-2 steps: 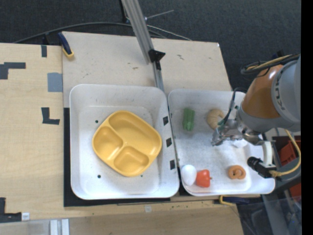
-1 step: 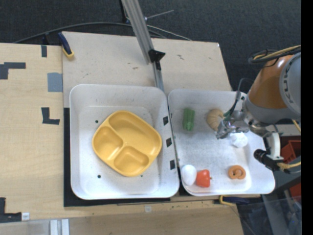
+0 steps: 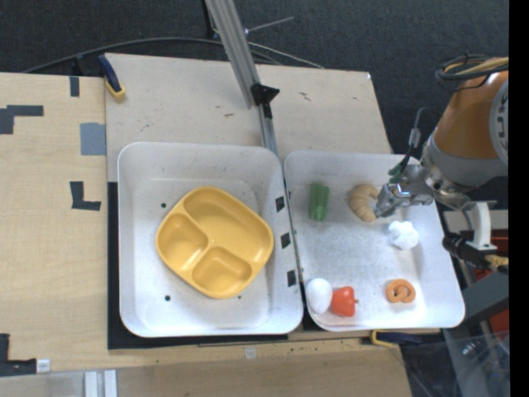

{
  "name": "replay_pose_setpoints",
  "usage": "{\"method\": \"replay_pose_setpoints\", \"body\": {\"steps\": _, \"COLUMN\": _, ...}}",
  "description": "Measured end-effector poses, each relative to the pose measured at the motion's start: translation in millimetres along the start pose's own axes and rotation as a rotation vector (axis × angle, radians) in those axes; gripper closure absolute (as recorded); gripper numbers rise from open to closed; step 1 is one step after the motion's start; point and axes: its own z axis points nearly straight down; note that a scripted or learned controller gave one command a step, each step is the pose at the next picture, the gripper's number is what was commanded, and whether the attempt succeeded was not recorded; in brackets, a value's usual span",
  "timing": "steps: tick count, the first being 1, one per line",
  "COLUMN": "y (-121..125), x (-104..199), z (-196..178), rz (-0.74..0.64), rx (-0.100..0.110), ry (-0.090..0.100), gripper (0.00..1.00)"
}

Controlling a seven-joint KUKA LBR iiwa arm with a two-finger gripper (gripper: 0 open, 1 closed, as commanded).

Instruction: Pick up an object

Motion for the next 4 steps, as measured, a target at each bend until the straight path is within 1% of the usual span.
{"method": "replay_pose_setpoints", "body": {"steps": 1, "y": 1.1, "x": 0.3, "z": -34.2, "rz": 0.001, "rx": 0.002, "ry": 0.0, "gripper": 1.0}}
{"method": "replay_pose_setpoints", "body": {"steps": 2, "y": 16.4, "x": 47.2, "z": -39.6, "rz": -0.004, "rx": 0.005, "ry": 0.003, "gripper": 1.0}}
{"method": "replay_pose_setpoints", "body": {"steps": 3, "y": 44.8, "x": 95.5, "z": -45.3, "rz": -0.004, "rx": 0.004, "ry": 0.003, "gripper": 1.0}}
{"method": "replay_pose_setpoints", "body": {"steps": 4, "y": 60.1, "x": 145.1, "z": -30.9, "rz": -0.003, "rx": 0.007, "ry": 0.002, "gripper": 1.0}}
